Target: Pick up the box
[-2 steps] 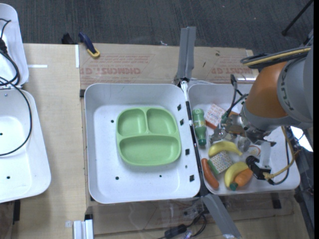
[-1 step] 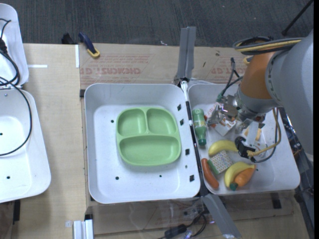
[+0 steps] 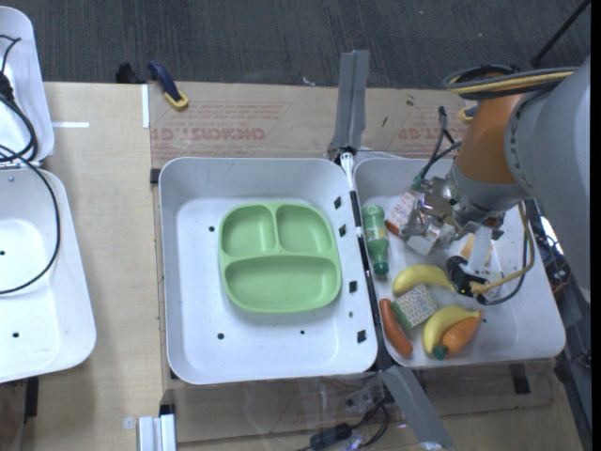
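Observation:
My gripper (image 3: 424, 230) hangs low in the right bin (image 3: 540, 332), near its back left part. A small white box with red print (image 3: 404, 210) lies right beside the gripper on its left, partly hidden by it; whether they touch I cannot tell. A small speckled block (image 3: 416, 301) rests further forward, between two yellow bananas. The grey arm with its orange band (image 3: 488, 144) comes in from the right above the bin.
The right bin also holds a green bottle (image 3: 376, 239), a banana (image 3: 424, 276), a second banana with an orange piece (image 3: 449, 331) and a carrot (image 3: 395, 328). A green divided plate (image 3: 279, 256) lies in the left bin (image 3: 188, 280). Cables (image 3: 488, 285) hang by the gripper.

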Motion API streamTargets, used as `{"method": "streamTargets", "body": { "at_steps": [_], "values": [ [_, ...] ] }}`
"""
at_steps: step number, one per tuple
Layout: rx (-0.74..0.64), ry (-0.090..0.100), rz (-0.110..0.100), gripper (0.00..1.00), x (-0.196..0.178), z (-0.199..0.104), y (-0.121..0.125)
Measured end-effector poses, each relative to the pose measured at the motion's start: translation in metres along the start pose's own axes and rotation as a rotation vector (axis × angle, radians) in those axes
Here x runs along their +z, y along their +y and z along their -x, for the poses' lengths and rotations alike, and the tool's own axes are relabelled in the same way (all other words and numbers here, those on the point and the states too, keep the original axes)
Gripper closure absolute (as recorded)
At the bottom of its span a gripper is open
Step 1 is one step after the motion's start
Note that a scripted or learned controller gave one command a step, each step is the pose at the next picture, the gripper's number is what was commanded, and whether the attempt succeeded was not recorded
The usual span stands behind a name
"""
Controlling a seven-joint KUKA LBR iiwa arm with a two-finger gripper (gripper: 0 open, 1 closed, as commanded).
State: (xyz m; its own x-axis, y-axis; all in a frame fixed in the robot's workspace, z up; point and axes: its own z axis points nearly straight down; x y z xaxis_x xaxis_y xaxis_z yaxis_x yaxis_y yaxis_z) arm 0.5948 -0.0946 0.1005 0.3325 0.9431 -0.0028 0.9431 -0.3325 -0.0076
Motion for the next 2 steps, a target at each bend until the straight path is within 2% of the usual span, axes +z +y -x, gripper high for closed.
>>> {"method": "streamTargets", "body": {
  "at_steps": [1,2],
  "values": [
    [0.265,0.0,0.004,1.0,-0.1236,-0.0431,-0.0433],
    [0.263,-0.004,0.0,1.0,-0.1307,-0.0425,-0.0434]
  ]
}}
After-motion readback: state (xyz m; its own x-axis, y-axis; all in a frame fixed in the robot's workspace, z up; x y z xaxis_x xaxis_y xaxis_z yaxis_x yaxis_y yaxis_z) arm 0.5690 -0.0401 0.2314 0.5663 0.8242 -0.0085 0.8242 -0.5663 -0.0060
